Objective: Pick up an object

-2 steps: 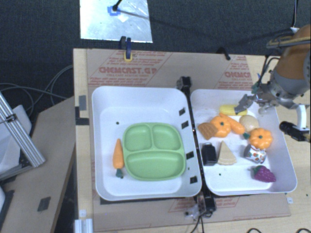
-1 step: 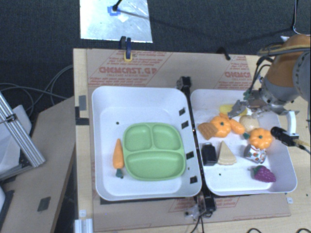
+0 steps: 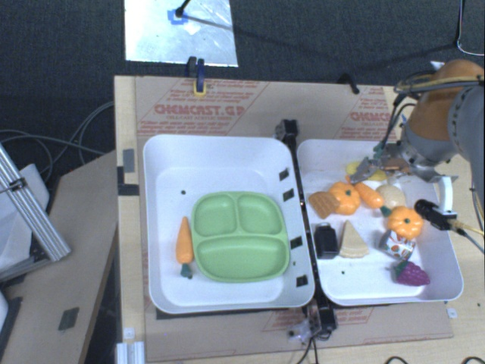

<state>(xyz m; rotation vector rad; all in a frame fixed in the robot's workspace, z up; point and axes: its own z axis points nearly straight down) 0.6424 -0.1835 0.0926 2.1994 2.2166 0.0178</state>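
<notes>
the gripper (image 3: 369, 168) sits low in the right bin (image 3: 447, 275), just up and right of the small pumpkin (image 3: 345, 198); whether its jaws are open or closed cannot be told. right of that pumpkin lie a carrot piece (image 3: 370, 196), a second pumpkin (image 3: 404, 221) and, farther down, grapes (image 3: 411, 274); the cheese wedge (image 3: 352, 240) lies below it.

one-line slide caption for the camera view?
KUKA hand hovers over toy food in right bin; green tray and carrot in left bin.

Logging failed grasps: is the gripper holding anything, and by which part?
Cannot be told. The gripper sits low over the right bin near a yellow item; nothing visibly sits between its fingers.
</notes>
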